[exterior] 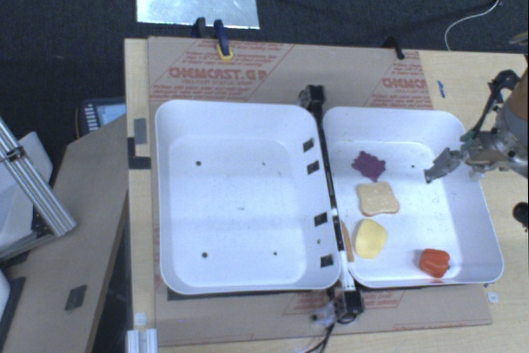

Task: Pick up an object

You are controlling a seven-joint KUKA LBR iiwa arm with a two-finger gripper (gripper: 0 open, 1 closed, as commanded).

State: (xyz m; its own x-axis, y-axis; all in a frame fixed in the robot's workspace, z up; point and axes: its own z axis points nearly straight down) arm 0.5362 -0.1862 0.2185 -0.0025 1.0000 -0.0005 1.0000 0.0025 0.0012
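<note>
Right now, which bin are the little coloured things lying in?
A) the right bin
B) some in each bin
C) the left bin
A: the purple block, the tan slice, the yellow piece and the red piece all lie in the right bin, near the hand.

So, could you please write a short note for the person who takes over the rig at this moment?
Hand: over the right bin's right part, nothing between its fingers that I can see.
Things, all in the right bin: purple block, toast piece just below it, yellow piece lower still, red piece near the front right corner.
Left bin sits beside it.
Done: nothing picked up yet.
Left: lower onto one thing, grip it and lift. The purple block looks nearest.
</note>
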